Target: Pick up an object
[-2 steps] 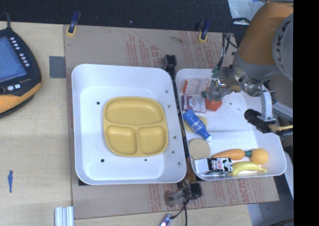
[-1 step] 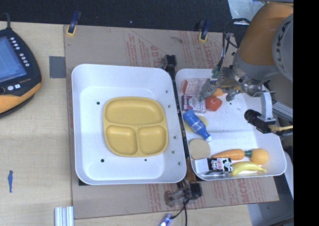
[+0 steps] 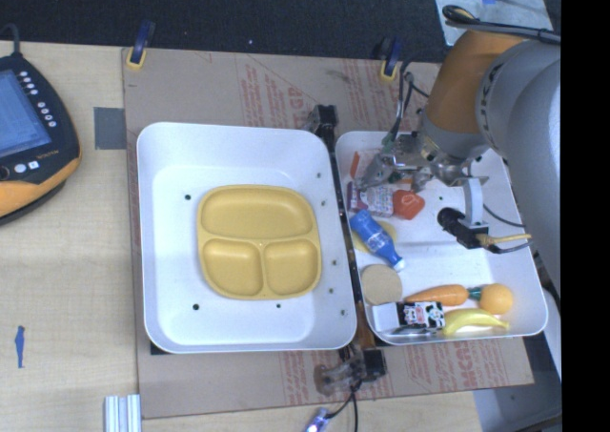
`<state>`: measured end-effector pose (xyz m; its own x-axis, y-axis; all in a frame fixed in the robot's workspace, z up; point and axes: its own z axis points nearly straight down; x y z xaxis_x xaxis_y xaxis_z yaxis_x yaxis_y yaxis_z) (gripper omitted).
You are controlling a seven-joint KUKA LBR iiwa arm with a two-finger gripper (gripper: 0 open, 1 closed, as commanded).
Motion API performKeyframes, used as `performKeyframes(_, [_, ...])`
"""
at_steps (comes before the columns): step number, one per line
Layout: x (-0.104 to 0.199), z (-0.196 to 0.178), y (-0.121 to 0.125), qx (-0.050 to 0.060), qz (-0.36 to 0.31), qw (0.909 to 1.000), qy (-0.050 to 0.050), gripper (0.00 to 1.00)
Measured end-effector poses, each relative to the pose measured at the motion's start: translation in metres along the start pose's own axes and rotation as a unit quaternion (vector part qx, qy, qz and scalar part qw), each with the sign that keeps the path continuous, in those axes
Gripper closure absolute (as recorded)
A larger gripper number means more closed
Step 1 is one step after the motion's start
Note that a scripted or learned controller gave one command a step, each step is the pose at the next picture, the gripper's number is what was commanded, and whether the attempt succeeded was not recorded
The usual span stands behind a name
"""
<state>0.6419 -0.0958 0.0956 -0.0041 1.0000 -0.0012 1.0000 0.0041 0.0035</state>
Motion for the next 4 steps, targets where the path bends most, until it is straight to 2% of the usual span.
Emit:
performKeyframes(1, [-0.079, -0.058, 0.014, 0.002, 0.001, 1.0, 0.0, 0.0])
performKeyframes(2, [-0.026, 0.005, 0.013, 0.006, 0.0, 1.0, 0.001, 0.0])
performKeyframes(4, [-0.008, 0.004, 0.013, 0.006, 0.0, 1.0, 0.001, 0.0])
